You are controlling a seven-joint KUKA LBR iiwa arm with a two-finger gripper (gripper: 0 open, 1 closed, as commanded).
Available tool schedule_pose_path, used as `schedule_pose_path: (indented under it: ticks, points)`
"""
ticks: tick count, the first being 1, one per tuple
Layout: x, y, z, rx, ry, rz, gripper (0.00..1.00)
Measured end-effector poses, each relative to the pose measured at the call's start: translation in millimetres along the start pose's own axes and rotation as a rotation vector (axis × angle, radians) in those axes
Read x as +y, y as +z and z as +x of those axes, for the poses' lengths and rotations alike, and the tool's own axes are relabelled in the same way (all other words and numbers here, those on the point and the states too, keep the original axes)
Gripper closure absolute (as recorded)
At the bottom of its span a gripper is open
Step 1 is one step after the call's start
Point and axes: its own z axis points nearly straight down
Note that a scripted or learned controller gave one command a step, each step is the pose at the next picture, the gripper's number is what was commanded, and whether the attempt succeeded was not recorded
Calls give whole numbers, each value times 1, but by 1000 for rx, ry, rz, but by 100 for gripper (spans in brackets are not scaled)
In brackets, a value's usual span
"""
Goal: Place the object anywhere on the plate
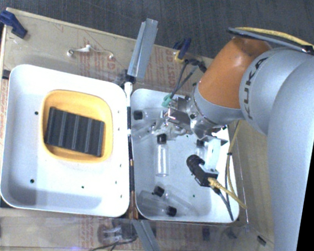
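Wooden bench [53, 33] under us, two white bins side by side. We see the yellow plate [80, 103] in the left bin [11, 175], a dark ribbed block [75, 132] lying on it. Over to the right bin [214, 212]: clear tubes with black caps lie scattered, and the nearest tube [162, 160] sits just below the gripper [172, 121]. We reckon that tube is the object; it looks light, stiff and slippery, so we'd take it across its middle, never by the cap. The arm [254, 78] hangs low over the bin, and whether the pincer is wide or narrow we cannot tell.
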Motion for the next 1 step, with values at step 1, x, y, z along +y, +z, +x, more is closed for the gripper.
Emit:
schedule_pose_path:
  ticks: [1]
  points:
    - [17, 4, 51, -1, -96, -3, 100]
